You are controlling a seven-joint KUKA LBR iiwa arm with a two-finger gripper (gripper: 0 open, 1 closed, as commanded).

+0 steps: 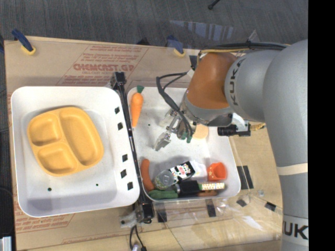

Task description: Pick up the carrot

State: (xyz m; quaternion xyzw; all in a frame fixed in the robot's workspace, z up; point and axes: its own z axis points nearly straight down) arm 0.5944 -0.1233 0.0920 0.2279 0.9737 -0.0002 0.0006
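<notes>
Near edge of the right bin (230,156): a row of clutter along the front wall. From the left, an orange-red sausage-like piece (146,173), a green item (162,194) under it, a round metal lid (165,179), a black-and-white packet (183,169), a dark bar (191,187) with a striped label, and an orange cup (216,171) at the right end. These lie touching or overlapping one another.

Mid-bin: gripper (163,141) hangs over bare white floor, pointing toward the lower left. Fingers slightly spread, nothing between them. A pale round piece (201,133) sits just beside the wrist.

Left bin (21,156): a yellow tray (65,139) with three compartments lies flat, centre-left.

Far side: the carrot (136,107) lies along the left wall of the right bin at its far corner, green top pointing away, tip toward the near side. It is apart from the gripper, up and left of it. Cardboard (94,61) with red print lies beyond the bins.
</notes>
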